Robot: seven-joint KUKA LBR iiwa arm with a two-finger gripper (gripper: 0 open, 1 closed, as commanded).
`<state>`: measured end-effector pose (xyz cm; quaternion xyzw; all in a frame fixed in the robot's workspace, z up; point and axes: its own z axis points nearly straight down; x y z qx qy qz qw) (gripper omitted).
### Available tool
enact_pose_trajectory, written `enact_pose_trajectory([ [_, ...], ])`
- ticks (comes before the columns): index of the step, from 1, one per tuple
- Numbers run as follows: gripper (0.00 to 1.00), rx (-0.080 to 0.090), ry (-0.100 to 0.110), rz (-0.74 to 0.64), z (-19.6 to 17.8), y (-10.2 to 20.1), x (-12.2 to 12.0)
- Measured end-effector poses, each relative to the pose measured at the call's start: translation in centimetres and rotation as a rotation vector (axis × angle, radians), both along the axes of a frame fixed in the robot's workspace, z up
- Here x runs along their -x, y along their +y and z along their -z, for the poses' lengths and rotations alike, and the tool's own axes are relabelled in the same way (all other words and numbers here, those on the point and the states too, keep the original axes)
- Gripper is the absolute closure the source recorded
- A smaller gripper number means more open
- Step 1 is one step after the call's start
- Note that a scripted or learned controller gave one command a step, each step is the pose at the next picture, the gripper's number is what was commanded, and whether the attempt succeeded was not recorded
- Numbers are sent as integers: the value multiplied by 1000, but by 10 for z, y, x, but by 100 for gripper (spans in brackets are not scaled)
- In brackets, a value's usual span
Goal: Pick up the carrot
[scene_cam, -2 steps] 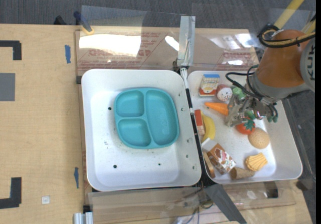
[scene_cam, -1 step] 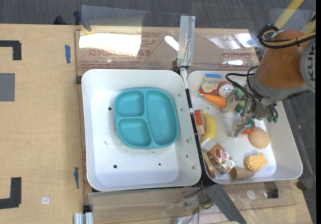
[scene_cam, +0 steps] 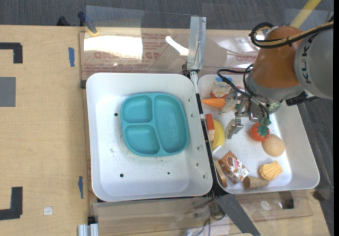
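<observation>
Hovering over right white bin [scene_cam: 302, 139] w/ toys, gripper [scene_cam: 244, 118] spread, nothing between; orange plastic carrot [scene_cam: 214, 102] near far-left corner; left white bin [scene_cam: 100, 124] holds teal divided plate [scene_cam: 155, 124].

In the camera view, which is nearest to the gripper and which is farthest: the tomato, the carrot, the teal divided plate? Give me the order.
Measured from the gripper over the right bin:
1. Tomato, just to its right in that view, in the same bin.
2. Carrot, up and to its left, by the bin's left wall.
3. Teal divided plate, far left, in the other bin.

Arm [scene_cam: 275, 65] reaches in from right, wrist angled downward.
</observation>
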<state>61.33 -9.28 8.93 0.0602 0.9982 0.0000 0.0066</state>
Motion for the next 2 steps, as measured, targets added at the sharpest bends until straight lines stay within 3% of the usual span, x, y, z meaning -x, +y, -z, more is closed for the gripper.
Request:
enact_pose_trajectory([
  [1,0,-2,92,377,1,-2,-33],
  [2,100,2,45,381,-11,-5,-40],
])
